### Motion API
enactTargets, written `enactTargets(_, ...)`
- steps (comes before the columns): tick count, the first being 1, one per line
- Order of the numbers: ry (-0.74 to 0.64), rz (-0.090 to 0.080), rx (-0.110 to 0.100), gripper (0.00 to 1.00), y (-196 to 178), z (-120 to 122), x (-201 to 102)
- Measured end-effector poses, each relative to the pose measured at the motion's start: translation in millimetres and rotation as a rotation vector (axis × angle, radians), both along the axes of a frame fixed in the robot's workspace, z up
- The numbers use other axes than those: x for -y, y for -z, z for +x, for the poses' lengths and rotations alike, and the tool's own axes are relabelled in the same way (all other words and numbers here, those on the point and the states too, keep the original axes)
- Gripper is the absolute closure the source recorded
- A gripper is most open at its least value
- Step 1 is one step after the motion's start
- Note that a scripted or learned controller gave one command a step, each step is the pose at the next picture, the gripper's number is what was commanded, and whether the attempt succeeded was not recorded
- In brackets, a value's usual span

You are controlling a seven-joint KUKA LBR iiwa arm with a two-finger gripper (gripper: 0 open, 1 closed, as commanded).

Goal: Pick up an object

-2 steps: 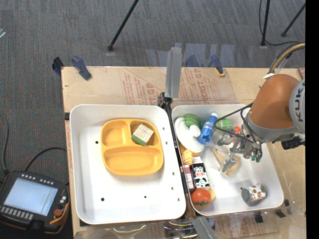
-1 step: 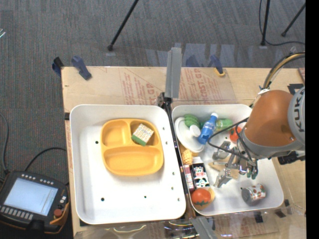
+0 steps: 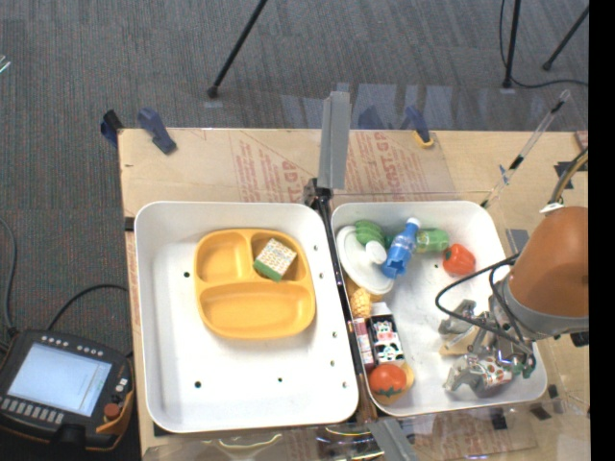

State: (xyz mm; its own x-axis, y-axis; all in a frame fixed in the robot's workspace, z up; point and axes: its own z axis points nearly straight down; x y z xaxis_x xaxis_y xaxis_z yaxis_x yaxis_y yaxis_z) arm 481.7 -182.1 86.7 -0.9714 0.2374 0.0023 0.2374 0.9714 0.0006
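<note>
The task names no particular object, so any of the things in the right bin [image 3: 480, 221] can serve. Nearest to the gripper [image 3: 480, 353] is a small shiny piece [image 3: 478, 376] in the bin's near right corner; it lies just below the metal parts of the gripper and seems to touch them, but what it is stays too blurred to say. Whether the jaws are spread or pressed together I cannot tell, because the wrist and cables cover them, and nothing is seen pinched between them.

The other objects crowd the left half of this bin: a blue bottle [image 3: 400, 248] leaning over a white round piece [image 3: 367, 259], a green thing [image 3: 432, 240] behind it, a red pepper-like toy [image 3: 459, 258], a small carton [image 3: 386, 339] along the wall, and a red-orange fruit [image 3: 388, 379] in the near corner. I judge the arm [image 3: 550, 277] works at the right corner because the piece there lies apart from the crowd.

In the left bin [image 3: 163, 353] a yellow divided tray [image 3: 255, 305] holds a small block [image 3: 275, 257] in its upper right compartment. Both bins rest on the worktop [image 3: 221, 166].
</note>
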Motion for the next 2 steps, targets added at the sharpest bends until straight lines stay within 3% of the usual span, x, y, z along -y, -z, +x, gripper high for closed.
enactTargets(1, -0.15, 0.003, 0.003, 0.0, -0.2, -4.5, 26.9)
enactTargets(2, -0.152, 0.004, 0.004, 1.0, -9.5, -3.5, 25.9)
